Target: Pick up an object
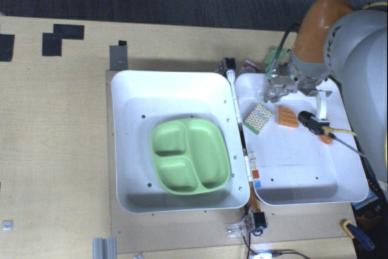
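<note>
The gripper (pixel 274 92) hangs low over the right bin (pixel 297 174), near its far left corner; how wide it stands cannot be told, and nothing is seen in its grasp. Just beside it, toward the bin's middle, lie a green-checked square pad (pixel 257 118) and an orange block (pixel 288 116), close together. A green divided plate (pixel 190 154) fills the middle of the left bin (pixel 130 97).

Surface (pixel 54 142): I see two bins on it, side by side.
Left bin (pixel 130 100): a divided plate (pixel 191 154) lies in its middle, slightly to the near side.
Right bin (pixel 297 170): a square pad (pixel 257 118) lies far left, with a small block (pixel 288 116) just right of it.
Gripper (pixel 276 91): over that bin's far left part, just behind pad and block.
</note>
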